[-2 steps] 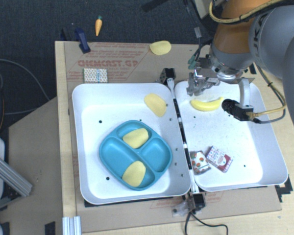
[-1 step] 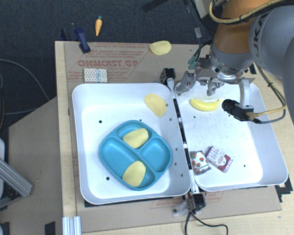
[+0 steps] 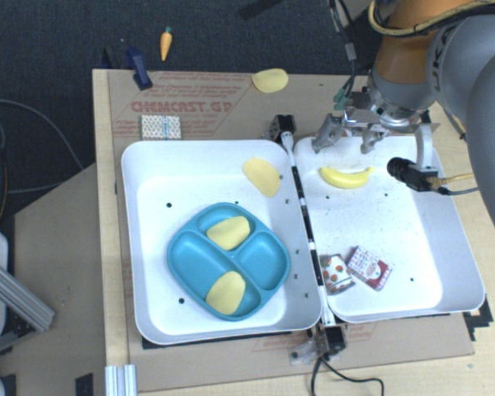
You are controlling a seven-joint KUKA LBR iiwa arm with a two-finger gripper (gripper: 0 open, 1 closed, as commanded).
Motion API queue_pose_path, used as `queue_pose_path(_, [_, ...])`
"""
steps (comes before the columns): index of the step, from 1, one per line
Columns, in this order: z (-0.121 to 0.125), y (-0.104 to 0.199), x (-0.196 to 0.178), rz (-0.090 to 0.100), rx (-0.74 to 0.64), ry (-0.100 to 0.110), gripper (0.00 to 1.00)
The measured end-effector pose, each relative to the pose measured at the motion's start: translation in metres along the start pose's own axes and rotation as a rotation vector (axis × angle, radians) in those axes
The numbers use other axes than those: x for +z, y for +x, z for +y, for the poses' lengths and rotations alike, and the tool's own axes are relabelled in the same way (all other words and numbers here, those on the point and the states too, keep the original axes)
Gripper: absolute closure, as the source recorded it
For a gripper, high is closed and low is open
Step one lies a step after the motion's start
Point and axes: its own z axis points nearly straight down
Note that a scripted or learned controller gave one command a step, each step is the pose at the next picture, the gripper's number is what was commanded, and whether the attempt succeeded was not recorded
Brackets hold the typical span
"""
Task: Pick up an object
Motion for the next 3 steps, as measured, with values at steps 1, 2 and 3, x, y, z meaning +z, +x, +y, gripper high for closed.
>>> queue_pose_path(1, [-0.004, -0.037, 0.085, -0.002, -0.003, -0.012, 0.00])
queue_pose_path(2, [-0.003, -0.037, 0.073, -0.003, -0.004, -0.017, 1.00])
queue_pose_path(3, [0.000, -0.106, 0.079, -0.001, 0.000, -0.001, 1.00])
